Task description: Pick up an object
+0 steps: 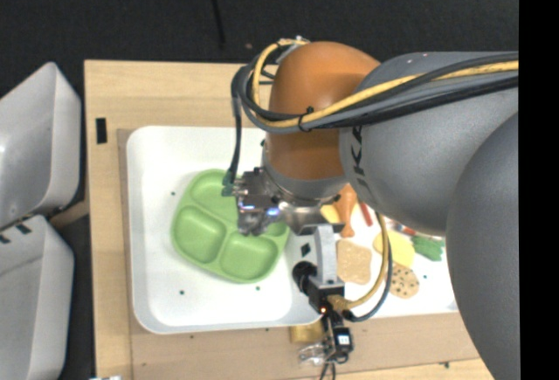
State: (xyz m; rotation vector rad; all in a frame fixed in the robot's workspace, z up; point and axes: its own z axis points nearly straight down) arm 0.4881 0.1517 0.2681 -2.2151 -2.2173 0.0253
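At the far left, two pale grey boxy shapes point(31, 195) sit off the edge of the wooden counter point(109, 99). On the counter lies a shallow white bin point(148, 195), and in its middle rests a green plate point(214, 234) divided into compartments, lying flat with its hollows facing up. The plate's right edge runs under the arm's wrist. The arm point(419, 142) comes in from the right, grey, with a large orange dome point(310, 112) over the wrist and black and yellow cables looping around it. Below the dome the pincer point(255, 210) points down at the plate's right side, over the spot where the compartments meet; whether it is clenched or released cannot be told from here, since the wrist hides most of it. To the right, in the neighbouring bin, lie an orange carrot-like piece point(347, 205), a tan square like toast point(354, 263), a brown spotted cookie point(403, 281), and something yellow point(397, 245) with a bit of green point(428, 245) beside it, all partly covered by the arm.
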